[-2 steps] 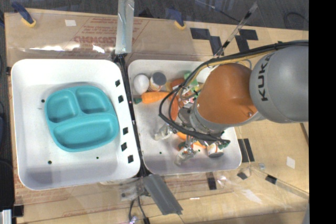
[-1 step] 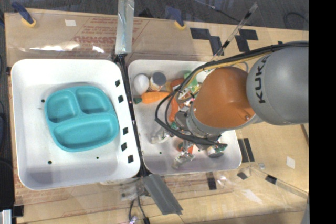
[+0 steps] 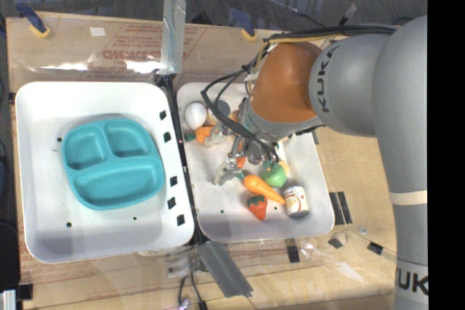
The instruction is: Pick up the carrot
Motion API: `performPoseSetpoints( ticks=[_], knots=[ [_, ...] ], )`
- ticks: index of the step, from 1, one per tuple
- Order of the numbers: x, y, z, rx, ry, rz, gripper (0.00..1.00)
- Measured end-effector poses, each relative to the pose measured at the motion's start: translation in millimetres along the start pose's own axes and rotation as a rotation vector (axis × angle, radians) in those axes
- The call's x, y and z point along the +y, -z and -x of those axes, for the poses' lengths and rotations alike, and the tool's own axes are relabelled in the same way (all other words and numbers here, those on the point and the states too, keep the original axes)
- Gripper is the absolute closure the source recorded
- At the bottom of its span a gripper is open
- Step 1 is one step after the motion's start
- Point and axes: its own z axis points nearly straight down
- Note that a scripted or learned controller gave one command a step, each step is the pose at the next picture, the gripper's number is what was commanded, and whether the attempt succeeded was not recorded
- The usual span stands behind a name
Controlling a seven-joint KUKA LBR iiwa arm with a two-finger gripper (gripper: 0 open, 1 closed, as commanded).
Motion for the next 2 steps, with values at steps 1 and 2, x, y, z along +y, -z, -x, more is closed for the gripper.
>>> performPoseSetpoints(
  ticks=[1, 2],
  knots=[
    [6.7, -1.6, -72.6, 0.006, 0.128, 0.001, 0.00],
    [7.1, -1.3, -72.3, 0.005, 0.129, 0.001, 0.00]
  ],
)
